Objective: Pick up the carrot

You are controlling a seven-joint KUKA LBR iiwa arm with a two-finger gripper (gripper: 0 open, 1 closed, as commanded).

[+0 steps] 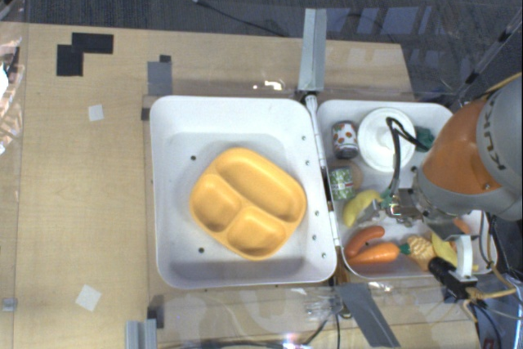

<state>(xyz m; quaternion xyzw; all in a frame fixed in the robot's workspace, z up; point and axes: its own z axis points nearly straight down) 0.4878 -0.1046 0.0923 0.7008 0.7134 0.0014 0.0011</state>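
- Nearest edge of the right white bin (327, 145), six o'clock: one glossy orange carrot (374, 254) lying flat, one red sausage (364, 237) touching just above it.
- At the carrot's three o'clock, one tan knobbly toy (419, 248), then the gripper (398, 206) on the grey, orange-banded arm (467, 163); I cannot tell its state.
- One yellow banana (359, 206), one small printed can (345, 139), one white round plate (384, 139) toward twelve.
- Left white bin (176, 200): one yellow three-compartment tray (248, 200), dead centre.
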